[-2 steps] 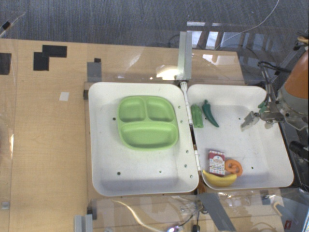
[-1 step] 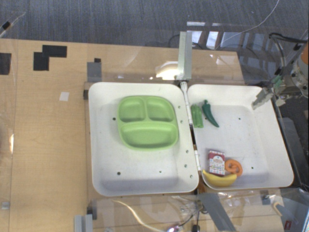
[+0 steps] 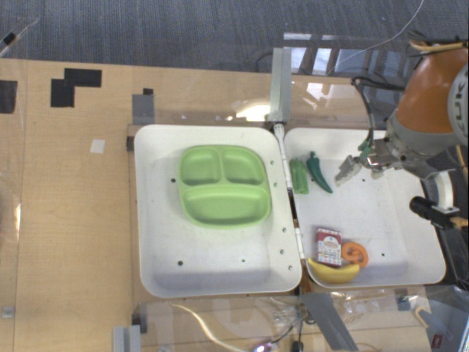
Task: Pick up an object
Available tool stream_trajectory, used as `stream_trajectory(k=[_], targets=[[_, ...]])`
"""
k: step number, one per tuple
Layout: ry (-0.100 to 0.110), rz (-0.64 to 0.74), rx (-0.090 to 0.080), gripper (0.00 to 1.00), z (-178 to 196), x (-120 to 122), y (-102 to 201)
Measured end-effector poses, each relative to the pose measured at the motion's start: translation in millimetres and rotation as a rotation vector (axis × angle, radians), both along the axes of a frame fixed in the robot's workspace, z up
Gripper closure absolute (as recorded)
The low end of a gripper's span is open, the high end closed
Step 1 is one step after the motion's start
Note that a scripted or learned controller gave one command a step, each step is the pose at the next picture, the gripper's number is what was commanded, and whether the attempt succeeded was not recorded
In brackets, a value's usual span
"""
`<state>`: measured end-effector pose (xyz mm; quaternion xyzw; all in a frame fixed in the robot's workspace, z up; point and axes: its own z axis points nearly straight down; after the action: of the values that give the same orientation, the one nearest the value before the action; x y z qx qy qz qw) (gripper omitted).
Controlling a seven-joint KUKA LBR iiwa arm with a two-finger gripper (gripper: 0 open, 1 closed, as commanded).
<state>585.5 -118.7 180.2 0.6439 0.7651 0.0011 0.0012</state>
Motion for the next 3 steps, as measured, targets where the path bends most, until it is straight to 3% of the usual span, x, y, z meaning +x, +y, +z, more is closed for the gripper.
stream_trajectory(k=[1,2,3], targets=[[-0.001,-0.095,0.000,0.00,-29,-5,-45],[-0.003,0.308,-0.002,0.00,-75,25,-7],[-0.004,0.217,-0.002,0.00,7,10,41]])
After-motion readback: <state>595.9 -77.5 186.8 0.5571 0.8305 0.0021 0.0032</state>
